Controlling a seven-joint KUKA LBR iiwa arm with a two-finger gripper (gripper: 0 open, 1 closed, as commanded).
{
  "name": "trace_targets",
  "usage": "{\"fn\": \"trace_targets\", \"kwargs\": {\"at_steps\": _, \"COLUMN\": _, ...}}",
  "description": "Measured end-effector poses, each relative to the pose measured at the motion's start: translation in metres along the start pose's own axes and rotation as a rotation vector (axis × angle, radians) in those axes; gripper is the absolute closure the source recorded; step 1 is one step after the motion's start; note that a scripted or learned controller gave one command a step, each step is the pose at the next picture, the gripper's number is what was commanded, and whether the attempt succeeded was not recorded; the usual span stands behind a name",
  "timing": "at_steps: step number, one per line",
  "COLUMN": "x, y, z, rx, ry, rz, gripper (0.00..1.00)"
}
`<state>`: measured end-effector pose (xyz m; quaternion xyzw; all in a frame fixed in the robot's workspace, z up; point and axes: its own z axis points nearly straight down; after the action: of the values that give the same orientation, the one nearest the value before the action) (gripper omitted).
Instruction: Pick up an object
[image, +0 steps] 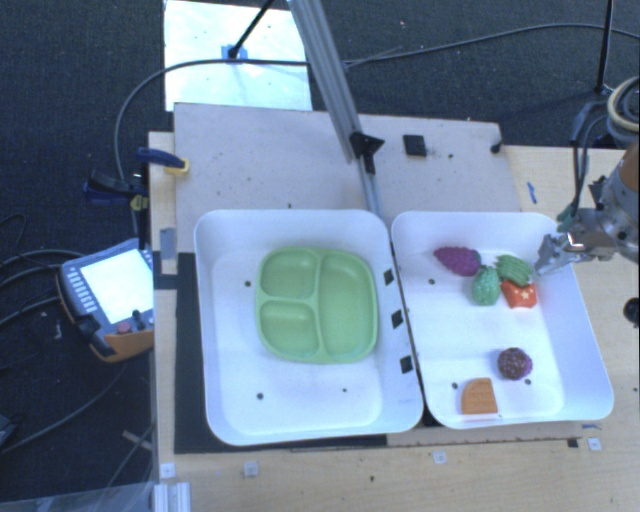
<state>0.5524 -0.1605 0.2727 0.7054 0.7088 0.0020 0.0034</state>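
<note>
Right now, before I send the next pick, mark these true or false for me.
1. The green divided plate lies in the left bin. True.
2. The purple piece lies on the plate. False: it lies in the right bin.
3. The end effector is at the right bin's far right rim. True.
4. The orange wedge sits at the right bin's far edge. False: it lies near the front edge.
5. The dark round piece touches the purple piece. False: they lie apart.
</note>
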Motion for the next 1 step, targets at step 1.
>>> {"fn": "trace_targets", "kwargs": {"at_steps": 1, "x": 0.0489, "y": 0.0085, "z": -0.0018, "rx": 0.005, "ry": 0.001, "rz": -0.004, "gripper": 1.00}}
